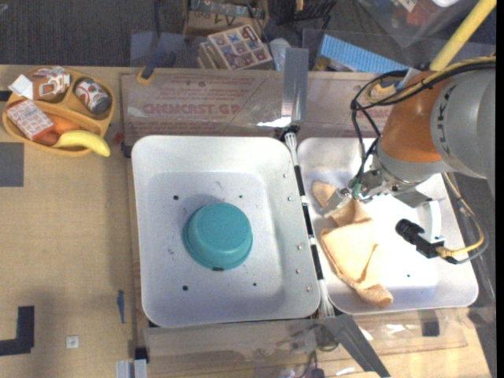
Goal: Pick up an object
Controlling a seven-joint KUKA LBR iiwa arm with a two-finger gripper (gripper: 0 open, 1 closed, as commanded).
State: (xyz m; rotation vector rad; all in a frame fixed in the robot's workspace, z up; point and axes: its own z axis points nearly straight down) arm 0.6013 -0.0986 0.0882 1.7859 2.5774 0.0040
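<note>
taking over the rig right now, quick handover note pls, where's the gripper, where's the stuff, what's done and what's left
Gripper: down in the right bin, at the upper corner of the tan cloth; whether it is open or shut cannot be read.
Things: the cloth lies crumpled along that bin's left side, with a small tan piece just above it. A teal bowl sits upside down in the middle of the left bin.
Done: the arm has reached the cloth.
Left: confirm a grip, then lift; nothing is clearly off the bin floor yet.

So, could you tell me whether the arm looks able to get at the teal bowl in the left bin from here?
Probably yes: the teal bowl sits alone and uncovered in the left bin, while the gripper is over the cloth in the neighbouring bin.
</note>
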